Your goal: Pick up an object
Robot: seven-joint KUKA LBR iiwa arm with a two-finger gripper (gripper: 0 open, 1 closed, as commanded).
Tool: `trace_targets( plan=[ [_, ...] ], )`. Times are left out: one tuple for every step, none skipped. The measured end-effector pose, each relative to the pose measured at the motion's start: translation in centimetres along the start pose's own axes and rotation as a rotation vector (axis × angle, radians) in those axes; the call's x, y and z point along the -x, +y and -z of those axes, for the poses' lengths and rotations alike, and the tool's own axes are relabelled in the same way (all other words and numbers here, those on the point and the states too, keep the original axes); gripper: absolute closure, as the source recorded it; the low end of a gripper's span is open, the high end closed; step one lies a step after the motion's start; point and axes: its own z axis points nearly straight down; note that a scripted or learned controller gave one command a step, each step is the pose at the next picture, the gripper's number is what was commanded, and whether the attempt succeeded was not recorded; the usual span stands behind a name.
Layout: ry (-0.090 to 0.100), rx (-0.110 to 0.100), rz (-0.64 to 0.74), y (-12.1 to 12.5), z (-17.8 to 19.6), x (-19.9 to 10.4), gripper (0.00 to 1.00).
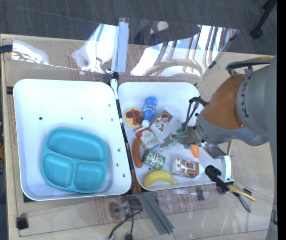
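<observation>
Seemingly the nearest candidate for the pick is the red-and-white pouch [148, 139], lying just beside the gripper [172, 140] on the side away from the arm, in the middle of the right bin [158, 86]. Nothing is visibly held. The gripper sits low among the clutter, and its tip is too small and dark against the objects to tell whether it is spread or pressed together.

Close around it lie a brown snack packet [162, 120] beyond the tip, a green can [155, 160] on the near side, and a brown-and-white carton [185, 168] nearer the arm's wrist. A small orange piece [195, 151] sits almost under the wrist.

The main risk, as I judge it, is crowding. The pouch touches or overlaps the can and a red sausage [136, 154], so a closing grip could catch two things or push the pouch flat. Being soft and slick, the pouch may also slide out on the lift.

Room is tight farther out from the tip, where the sausage lies along the rim shared with the left bin [62, 86]. A banana [159, 179] crowds the near wall. Open floor shows mostly toward the far wall, past a blue bottle [150, 104], and straight up is free.
</observation>
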Motion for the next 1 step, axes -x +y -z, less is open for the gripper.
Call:
trace_targets(
  plan=[
    [0.013, -0.026, 0.104, 13.84, -3.22, -3.91, 0.0]
  ],
)
